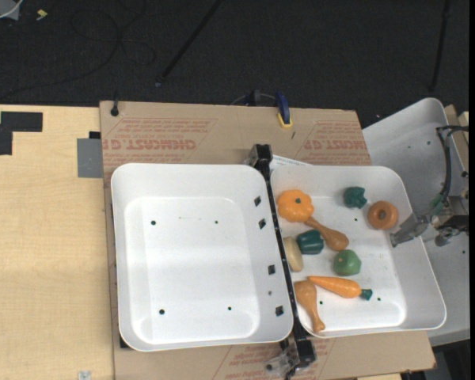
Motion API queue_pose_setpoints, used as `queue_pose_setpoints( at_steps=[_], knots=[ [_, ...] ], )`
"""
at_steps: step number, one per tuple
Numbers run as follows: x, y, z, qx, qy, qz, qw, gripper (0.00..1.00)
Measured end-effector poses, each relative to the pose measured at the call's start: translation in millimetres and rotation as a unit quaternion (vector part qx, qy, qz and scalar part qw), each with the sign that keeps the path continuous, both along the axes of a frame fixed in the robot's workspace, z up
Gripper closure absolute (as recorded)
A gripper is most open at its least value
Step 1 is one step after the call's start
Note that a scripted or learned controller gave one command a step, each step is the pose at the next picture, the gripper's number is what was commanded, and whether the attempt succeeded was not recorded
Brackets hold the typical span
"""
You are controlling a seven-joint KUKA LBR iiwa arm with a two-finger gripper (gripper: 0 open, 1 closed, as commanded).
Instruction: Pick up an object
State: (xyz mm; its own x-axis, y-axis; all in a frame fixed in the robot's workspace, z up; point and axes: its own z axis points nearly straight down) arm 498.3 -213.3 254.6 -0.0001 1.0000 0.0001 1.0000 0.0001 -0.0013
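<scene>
Near edge of the right white plastic bin (427, 319): orange plastic carrot with green tip (336, 286), just beside a tan drumstick-shaped toy (309, 302). Behind them a green round toy (347, 263), then an orange pumpkin-shaped toy (295, 206) and a brown ring doughnut toy (382, 214). The carrot looks light, stiff and slick; best gripped across its thick middle. The gripper (412, 232) sits at the bin's right rim, well apart from the carrot, nearest the doughnut; whether the jaws are apart or together, I cannot tell.
</scene>
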Motion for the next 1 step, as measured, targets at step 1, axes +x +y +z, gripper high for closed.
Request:
queue_pose_setpoints(
  at_steps=[1],
  knots=[
    [86.8,23.5,-123.2,0.0004,-0.001,0.003,1.0000,0.00]
  ],
)
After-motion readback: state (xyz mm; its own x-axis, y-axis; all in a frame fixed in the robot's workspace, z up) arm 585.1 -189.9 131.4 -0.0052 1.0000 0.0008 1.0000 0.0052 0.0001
